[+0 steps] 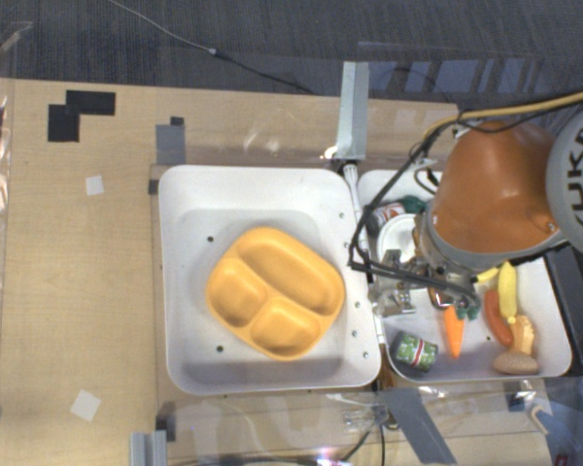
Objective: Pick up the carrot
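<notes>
The carrot (454, 333) is orange and tapered. It lies in the right bin (554, 357) with its tip pointing toward the front edge. My gripper (443, 300) sits right above the carrot's thick end, under the orange wrist band (491, 197) of the arm. The wrist hides where the gripper meets the carrot, so whether it has hold of it is unclear.
A yellow divided plate (275, 290) sits in the left bin (185, 260). Around the carrot lie a green can (414, 351), a yellow piece (507, 290), a red piece (496, 320) and a tan lump (516, 362). Cables (394, 272) loop beside the wrist.
</notes>
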`<state>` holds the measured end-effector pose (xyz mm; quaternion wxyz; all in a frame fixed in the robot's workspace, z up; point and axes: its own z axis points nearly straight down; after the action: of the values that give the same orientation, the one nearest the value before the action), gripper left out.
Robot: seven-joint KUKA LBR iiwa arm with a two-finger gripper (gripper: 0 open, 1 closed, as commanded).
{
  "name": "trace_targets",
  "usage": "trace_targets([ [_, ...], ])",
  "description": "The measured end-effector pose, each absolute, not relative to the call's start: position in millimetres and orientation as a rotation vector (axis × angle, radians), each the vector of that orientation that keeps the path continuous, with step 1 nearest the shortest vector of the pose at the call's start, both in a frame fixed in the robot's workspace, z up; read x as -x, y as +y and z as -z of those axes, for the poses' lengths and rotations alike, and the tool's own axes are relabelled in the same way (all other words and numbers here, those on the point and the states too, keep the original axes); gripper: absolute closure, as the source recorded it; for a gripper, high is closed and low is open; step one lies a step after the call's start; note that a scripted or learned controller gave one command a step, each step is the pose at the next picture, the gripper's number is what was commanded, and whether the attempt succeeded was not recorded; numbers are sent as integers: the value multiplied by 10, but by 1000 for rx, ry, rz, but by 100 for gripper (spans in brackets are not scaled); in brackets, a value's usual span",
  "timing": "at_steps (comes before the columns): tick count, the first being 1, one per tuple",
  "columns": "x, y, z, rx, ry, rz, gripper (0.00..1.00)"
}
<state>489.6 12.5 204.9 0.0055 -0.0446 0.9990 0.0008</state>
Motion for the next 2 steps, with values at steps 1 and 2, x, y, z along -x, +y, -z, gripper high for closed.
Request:
trace_targets([
  [1,-4983,-209,-3491,391,3094,7,100],
  [2,-5247,-1590,-2024,863,3019,1,100],
])
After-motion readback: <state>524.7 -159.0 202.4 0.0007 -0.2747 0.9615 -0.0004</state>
